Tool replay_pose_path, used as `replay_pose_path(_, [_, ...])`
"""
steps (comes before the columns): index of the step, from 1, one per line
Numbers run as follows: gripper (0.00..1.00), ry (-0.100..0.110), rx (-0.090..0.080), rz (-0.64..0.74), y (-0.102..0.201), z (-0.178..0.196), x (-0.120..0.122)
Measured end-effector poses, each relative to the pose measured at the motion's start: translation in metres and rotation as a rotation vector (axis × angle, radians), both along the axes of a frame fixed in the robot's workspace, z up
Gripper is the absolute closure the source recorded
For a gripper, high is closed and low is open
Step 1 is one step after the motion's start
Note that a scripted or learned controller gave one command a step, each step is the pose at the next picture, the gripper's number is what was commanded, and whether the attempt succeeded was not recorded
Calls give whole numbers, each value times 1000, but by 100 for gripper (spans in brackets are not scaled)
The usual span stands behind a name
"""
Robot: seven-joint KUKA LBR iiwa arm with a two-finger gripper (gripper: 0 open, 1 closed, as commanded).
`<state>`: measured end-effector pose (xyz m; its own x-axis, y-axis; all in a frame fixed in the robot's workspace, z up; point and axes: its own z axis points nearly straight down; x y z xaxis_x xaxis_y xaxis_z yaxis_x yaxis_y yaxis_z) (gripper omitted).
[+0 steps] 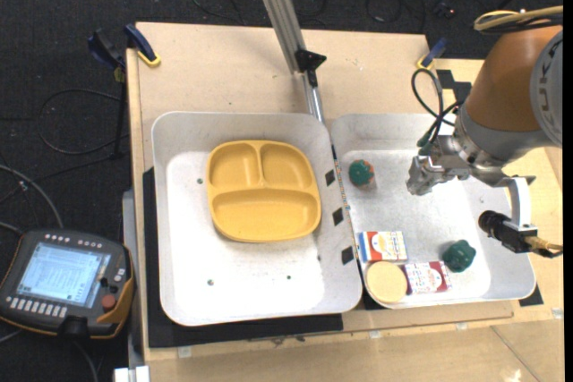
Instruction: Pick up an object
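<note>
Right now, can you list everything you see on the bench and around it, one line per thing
Bins: two, white, side by side on the bench.
Tray: one, yellow, three compartments, in the left bin.
Ball: one, green, top left of the right bin.
Green lump: one, dark green, right bin, lower right.
Cartons: two, white and red, front of the right bin.
Disc: one, cream, front edge of the right bin, between the cartons.
Pendant: one, grey, lit screen, on the floor at left.
Arm: one, grey and orange, reaching in from the right.
Tool: one, above the right bin.
</note>
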<state>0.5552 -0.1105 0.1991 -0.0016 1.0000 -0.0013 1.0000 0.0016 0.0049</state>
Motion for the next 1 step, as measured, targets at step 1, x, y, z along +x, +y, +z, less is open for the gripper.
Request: replay_pose_path(1, [100,-2,0,2,3,60,9])
